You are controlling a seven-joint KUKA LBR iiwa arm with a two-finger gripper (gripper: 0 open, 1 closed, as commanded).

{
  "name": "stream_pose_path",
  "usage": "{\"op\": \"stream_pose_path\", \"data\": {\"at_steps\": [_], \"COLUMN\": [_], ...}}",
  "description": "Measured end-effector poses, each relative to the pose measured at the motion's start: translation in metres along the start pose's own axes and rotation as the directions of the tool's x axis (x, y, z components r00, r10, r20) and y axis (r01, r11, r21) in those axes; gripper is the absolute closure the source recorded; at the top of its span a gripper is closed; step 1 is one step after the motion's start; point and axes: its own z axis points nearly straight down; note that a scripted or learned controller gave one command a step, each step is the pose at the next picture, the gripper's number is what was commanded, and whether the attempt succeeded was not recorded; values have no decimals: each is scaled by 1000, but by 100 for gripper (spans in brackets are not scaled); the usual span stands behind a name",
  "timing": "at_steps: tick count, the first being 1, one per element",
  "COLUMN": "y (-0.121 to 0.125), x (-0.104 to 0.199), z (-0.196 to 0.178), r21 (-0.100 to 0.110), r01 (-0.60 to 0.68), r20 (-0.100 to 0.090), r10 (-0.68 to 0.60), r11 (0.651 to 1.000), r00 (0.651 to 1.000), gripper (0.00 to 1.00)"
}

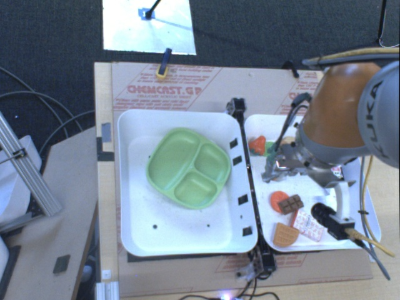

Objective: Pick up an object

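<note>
Crowding the right bin (pixel 259 125): toy foods beneath the pincer (pixel 272 167).

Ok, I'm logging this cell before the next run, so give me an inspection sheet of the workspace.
Surface: cardboard-lined bench bearing two white bins.
Job's things: right bin holds an orange item, a green piece, an orange round, a chocolate bar, a waffle and a red-white packet.
Clutter: green divided plate in the left bin.
Grippers: gripper low over the right bin; finger state unclear.
Cables: black cables on the floor, left.
Surroundings: dark carpet, white sheet.
</note>
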Motion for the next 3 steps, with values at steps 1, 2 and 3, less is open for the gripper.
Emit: {"op": "stream_pose_path", "data": {"at_steps": [1, 2, 3], "y": [58, 105, 153], "x": [11, 61, 99], "z": [25, 34, 147], "r21": [12, 11, -1], "r01": [-26, -23, -31], "r20": [7, 6, 6], "r10": [26, 23, 31], "r11": [1000, 1000, 1000], "r00": [1000, 1000, 1000], "gripper": [100, 100, 100]}}
